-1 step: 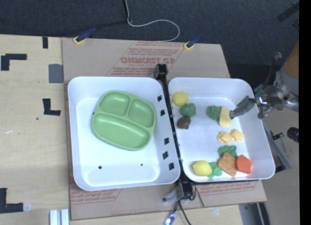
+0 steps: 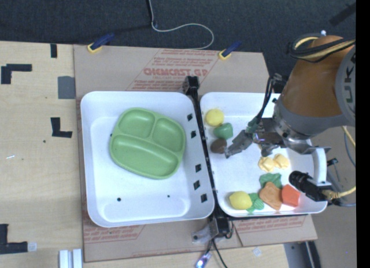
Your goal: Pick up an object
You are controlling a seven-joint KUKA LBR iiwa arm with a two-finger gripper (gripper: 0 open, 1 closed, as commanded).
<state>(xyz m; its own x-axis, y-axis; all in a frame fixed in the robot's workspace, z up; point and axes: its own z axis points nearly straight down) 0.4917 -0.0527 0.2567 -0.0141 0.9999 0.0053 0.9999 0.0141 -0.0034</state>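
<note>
Pincer: the pincer (image 2: 231, 148) sits low in the right bin (image 2: 243, 177), near its left wall, with the grey arm (image 2: 312, 96) reaching in from the right. I can make out 2 dark fingers (image 2: 240, 141) pointing left and a bit down, and honestly can't tell if they're apart or together, or whether anything's between them.

Likely target: the small brown piece (image 2: 218, 144), my guess since it's just left of the tips, touching or nearly so. It's roundish, so no real long axis to line up with.

Direction: target lies to the pincer's left, toward the divider (image 2: 199, 139) between the 2 bins. Short hop, not a reach.

Close neighbours: green piece (image 2: 224, 129) right above the brown one, yellow ball (image 2: 214, 117) just above that. The 3 are stacked in a tight column along the wall, so a sloppy close could nudge the green one instead.

Obstacle: the divider itself, since it leaves little room behind the brown piece for a finger to slip in.

Other stuff: pale yellow bits (image 2: 274, 162) under the wrist, then a lemon-looking thing (image 2: 241, 200), green leafy piece (image 2: 270, 179), orange wedge (image 2: 270, 195) and red block (image 2: 290, 195) down in the near right corner, well apart from the tips.

Left bin: the left bin (image 2: 95, 145) holds a green divided plate (image 2: 148, 142), not in play.

Bench: cardboard sheet (image 2: 173, 70) under both bins on the bench (image 2: 34, 145).
</note>
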